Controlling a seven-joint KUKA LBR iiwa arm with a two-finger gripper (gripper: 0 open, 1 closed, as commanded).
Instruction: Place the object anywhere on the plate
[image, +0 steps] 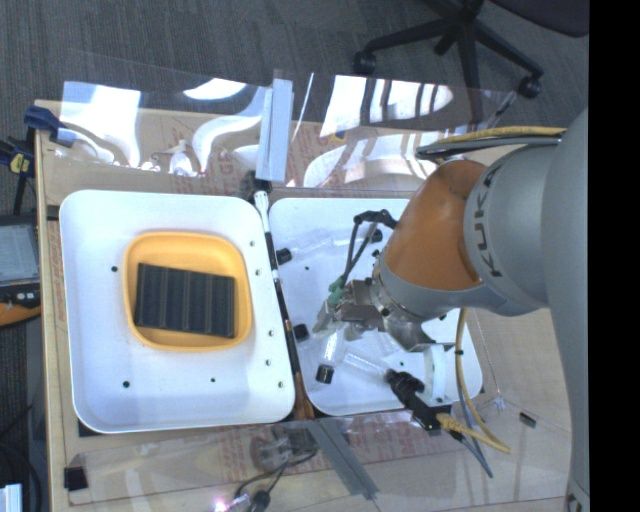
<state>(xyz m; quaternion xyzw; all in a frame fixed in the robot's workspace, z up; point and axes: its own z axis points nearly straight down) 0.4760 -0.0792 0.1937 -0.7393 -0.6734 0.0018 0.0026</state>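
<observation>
1. My biggest risk is coming up with nothing. My hand (338, 312) is low over the right bin (300, 215), and the object (330, 352) I take to be mine, a small clear tube with a dark cap, lies on the bin floor just beside and below the hand, not visibly between its 2 fingers. If I lift now, I judge it may stay behind.

2. The tube looks smooth and round, so I expect it could roll or squirt sideways under a closing pinch, especially if I catch it off centre or by its end.

3. The carry is the second hazard. The yellow plate (186, 255) sits in the left bin (90, 215), with the dark ribbed insert (185, 300) in its middle. Between the 2 bins runs a raised divide with small dark bits along it; a low pass could clip it and knock a loosely held tube free.

4. A drop onto the ribbed insert could bounce or roll the tube off the plate's rim if I let go too high.

5. My hand's state: from this slant my wrist and the metal fittings crowd the fingers, so I cannot tell how far apart they stand, nor whether they touch the tube or the bin floor.

6. The plate itself carries nothing but its insert.
</observation>
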